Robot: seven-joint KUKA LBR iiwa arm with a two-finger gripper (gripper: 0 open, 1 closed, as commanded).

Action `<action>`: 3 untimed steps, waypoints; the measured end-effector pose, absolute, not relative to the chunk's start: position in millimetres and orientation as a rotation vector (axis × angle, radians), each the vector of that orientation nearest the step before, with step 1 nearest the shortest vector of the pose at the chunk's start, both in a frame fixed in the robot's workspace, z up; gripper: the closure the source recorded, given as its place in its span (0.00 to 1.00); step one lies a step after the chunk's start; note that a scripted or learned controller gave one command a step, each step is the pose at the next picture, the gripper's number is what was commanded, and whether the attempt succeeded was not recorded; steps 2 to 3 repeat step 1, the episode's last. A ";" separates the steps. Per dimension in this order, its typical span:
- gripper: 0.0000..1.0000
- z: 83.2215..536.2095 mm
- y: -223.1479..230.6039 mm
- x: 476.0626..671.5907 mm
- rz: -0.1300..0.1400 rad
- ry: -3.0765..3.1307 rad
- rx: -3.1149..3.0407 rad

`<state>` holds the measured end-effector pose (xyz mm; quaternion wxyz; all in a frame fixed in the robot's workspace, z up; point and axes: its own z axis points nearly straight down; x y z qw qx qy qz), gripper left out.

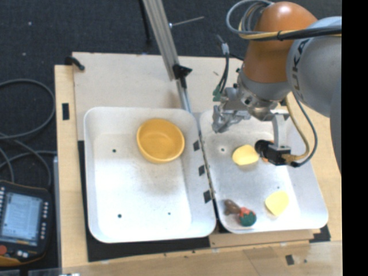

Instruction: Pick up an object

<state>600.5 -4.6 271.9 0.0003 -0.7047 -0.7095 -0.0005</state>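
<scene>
Your gripper (221, 121) hovers at the right bin's (313, 203) eleven o'clock corner, finger state you cannot tell, pale yellow piece (245, 155) at its four o'clock, yellow bowl (160, 140) in the left bin (103, 211).

Two white bins (103, 211), one yellow bowl (160, 140), two yellow pieces (245, 155), one small toy (241, 213).

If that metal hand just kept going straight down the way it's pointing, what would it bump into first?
Probably bare floor of the right bin, near its upper left corner. The hand hangs there pointing down, with nothing visible beneath it; the nearest yellow piece lies off to the side. Depth is hard to judge from this slanted view.
</scene>
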 end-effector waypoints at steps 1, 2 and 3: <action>1.00 245.5 44.7 598.0 0.002 -2.227 -2.213; 1.00 245.5 44.7 598.0 0.002 -2.227 -2.213; 1.00 245.5 44.7 598.0 0.002 -2.227 -2.213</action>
